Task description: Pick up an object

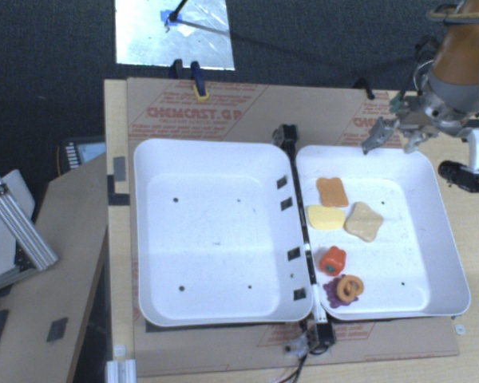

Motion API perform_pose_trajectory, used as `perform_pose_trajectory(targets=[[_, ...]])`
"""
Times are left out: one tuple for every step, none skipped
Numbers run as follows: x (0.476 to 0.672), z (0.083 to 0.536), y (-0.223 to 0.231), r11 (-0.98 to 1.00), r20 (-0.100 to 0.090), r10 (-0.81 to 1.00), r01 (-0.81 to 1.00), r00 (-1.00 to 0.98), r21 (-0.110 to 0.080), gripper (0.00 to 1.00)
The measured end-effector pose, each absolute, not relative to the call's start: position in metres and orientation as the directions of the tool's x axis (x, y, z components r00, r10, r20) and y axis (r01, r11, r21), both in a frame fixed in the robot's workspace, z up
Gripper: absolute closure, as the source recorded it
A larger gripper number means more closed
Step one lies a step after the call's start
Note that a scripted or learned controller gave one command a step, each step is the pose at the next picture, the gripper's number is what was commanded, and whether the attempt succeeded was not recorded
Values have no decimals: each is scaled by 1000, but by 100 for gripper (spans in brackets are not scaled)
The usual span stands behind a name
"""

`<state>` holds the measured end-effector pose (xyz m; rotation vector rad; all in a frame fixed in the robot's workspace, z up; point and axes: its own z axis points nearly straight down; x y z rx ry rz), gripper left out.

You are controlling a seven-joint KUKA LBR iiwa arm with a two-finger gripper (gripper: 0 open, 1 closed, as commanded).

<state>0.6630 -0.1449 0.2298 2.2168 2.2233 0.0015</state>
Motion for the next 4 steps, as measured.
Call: perform_pose_trajectory(targets=[[671, 380, -125, 8, -3, 1000, 1000, -8, 20, 0], [668, 546, -147, 5, -7, 1000, 1000, -5, 21, 0], [669, 548, -146, 11, -3, 1000, 1000, -11, 8, 100], [666, 427, -63, 12, 5, 1000, 1000, -12, -10, 100]])
